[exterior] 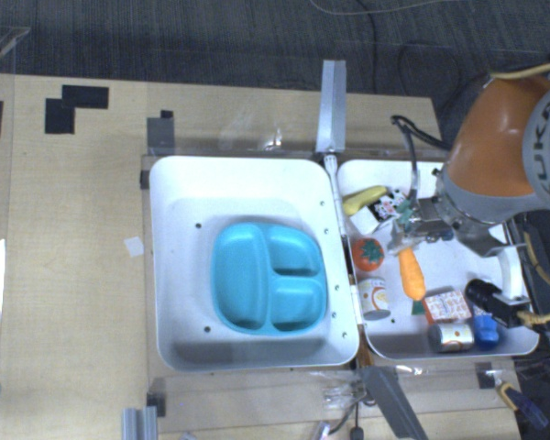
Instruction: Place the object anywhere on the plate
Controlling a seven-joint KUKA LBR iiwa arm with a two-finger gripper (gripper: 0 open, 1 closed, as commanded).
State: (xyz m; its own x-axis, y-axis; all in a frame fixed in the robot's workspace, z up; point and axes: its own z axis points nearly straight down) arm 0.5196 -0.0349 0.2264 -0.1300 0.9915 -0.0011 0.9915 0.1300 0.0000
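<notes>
1. Because no single item is named by the task, the carrot (412, 274) is taken here as the likely object, a judgement based on its lying closest below the gripper (412, 230). It rests on the floor of the right bin (513, 282), just beneath and slightly toward the viewer from the tool.
2. Long axis of the carrot: roughly along the line from the gripper toward the near bin wall, slightly slanted.
3. Jaw state: cannot be determined; the tool tip is small and cluttered against the white floor. Nothing is visibly held.
4. Neighbouring items relative to the gripper: a tomato-like red piece (369, 254) to its left and slightly below; a yellow banana (364, 198) up and to its left; a small can (374, 296) below-left; a red box (445, 305) and a blue item (485, 329) further below, right of the carrot.
5. Destination: the blue divided plate (268, 278) lies well apart to the gripper's left, in the left bin (179, 246), across the shared bin walls. The coming transfer is judged to run leftward.
</notes>
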